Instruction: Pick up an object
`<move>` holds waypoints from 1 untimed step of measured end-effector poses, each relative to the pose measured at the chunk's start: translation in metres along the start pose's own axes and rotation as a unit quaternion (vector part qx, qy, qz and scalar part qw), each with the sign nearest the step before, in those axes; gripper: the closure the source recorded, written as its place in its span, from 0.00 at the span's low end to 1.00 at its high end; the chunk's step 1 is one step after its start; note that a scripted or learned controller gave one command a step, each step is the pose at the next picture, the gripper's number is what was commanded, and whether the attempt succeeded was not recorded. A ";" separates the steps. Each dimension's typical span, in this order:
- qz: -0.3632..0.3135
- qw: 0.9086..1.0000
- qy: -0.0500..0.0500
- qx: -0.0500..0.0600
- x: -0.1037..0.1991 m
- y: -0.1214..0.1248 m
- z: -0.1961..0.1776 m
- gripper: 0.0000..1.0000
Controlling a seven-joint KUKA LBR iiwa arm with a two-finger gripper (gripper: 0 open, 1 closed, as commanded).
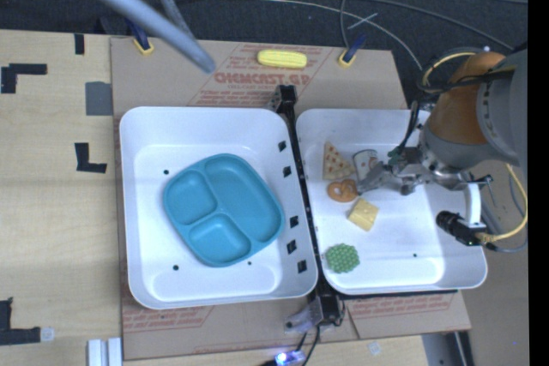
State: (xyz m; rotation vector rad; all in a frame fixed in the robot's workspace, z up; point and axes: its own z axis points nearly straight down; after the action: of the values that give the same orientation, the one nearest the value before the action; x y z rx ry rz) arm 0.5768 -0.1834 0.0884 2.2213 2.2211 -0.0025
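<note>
On the desk (51, 210), 2 white bins sit side by side on a cardboard sheet (249, 81) printed in red; the lettering looks like "CHEMCAST GP", though it is too blurred to be sure. The left bin (137, 133) carries a blue divided plate (223, 208) at its centre. In the right bin (455, 270), the grey arm (467, 124) lowers its tool (371, 176) toward the left wall, where 4 small toy foods lie: a green round piece (342, 257) near the front left corner, a yellow cheese wedge (363, 213) mid-bin, a pizza slice (335, 160) and a brown pretzel (341, 190) just beside the tool. Whether the tool's grip is wide or narrow cannot be told. The pretzel, likely light, rigid plastic, would best be pinched across its width. A yellow corn cob (281, 59) rests on the cardboard behind the bins.
</note>
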 end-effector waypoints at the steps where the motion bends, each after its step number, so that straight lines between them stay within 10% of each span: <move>1: -0.001 1.000 0.000 -0.001 0.000 0.001 -0.012 1.00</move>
State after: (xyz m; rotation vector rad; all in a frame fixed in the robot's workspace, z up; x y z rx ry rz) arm 0.5775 -0.1829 0.1009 2.2187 2.2225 -0.0009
